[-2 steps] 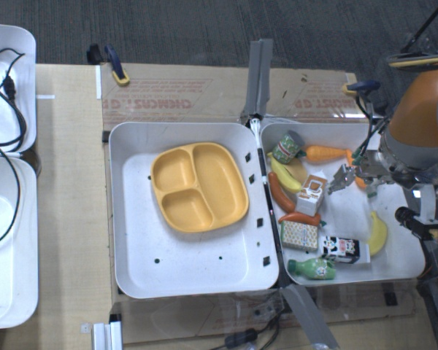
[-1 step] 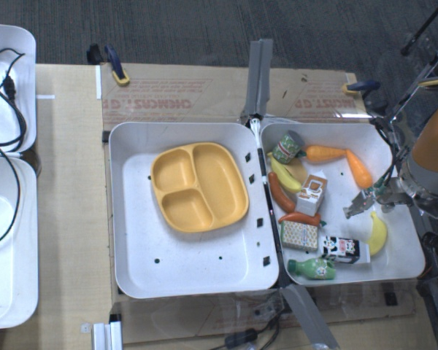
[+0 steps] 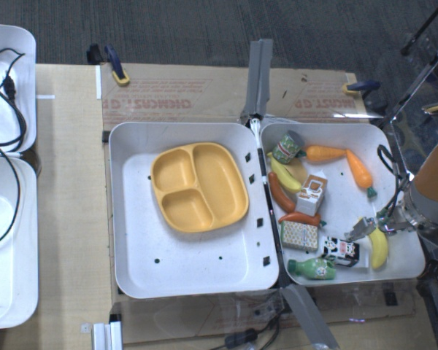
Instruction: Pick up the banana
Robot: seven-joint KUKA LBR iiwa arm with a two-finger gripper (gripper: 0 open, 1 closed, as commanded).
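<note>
right bin (image 3: 394, 133) centre: open floor | left wall: crowded | left bin (image 3: 131, 268): plate (image 3: 199, 186) mid, margins free

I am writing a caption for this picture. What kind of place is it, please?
Probably a robotics lab bench: two shallow white bins, toy food such as a banana and carrots, and a robot arm reaching in.

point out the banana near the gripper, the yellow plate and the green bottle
banana (image 3: 379, 248), camera view, on the middle of its yellow body
yellow plate (image 3: 199, 186), camera view, on the ridge where its three compartments meet
green bottle (image 3: 314, 269), camera view, on the middle of its body, lying on its side
</note>
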